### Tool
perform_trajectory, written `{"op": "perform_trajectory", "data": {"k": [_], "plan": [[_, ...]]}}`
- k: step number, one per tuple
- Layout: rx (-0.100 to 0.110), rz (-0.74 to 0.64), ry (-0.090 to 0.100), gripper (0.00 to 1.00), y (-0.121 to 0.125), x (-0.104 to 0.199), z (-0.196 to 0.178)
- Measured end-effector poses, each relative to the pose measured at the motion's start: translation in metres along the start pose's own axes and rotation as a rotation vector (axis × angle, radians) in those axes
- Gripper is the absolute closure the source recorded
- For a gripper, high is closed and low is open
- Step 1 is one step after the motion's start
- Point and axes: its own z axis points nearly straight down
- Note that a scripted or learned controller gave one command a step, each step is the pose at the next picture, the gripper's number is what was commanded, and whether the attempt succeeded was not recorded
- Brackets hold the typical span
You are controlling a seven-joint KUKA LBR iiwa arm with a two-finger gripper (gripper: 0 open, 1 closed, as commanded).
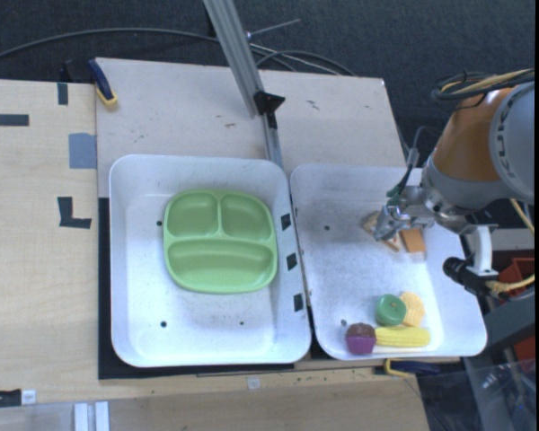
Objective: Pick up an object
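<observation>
Tabletop (pixel 189 106) bears two white bins: left bin (pixel 130 241) holds green divided plate (pixel 221 241); right bin (pixel 341 241) has toy food (pixel 391 321) (near corner). Gripper (pixel 391 224) low over orange block (pixel 411 241), grip state unclear.

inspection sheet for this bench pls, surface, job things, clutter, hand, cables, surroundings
surface: two white bins, left bin and right bin, on a wooden bench
job's things: green lid, yellow corn, purple toy and orange block in right bin
clutter: green divided plate in left bin
hand: hand low over right bin beside orange block
cables: black cables on dark floor behind bench
surroundings: slanted metal rail; blue-yellow clamp
</observation>
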Motion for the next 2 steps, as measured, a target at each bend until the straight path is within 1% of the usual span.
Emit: {"op": "perform_trajectory", "data": {"k": [2], "plan": [[-0.001, 0.000, -0.001, 1.00, 0.012, 0.004, -0.124]]}}
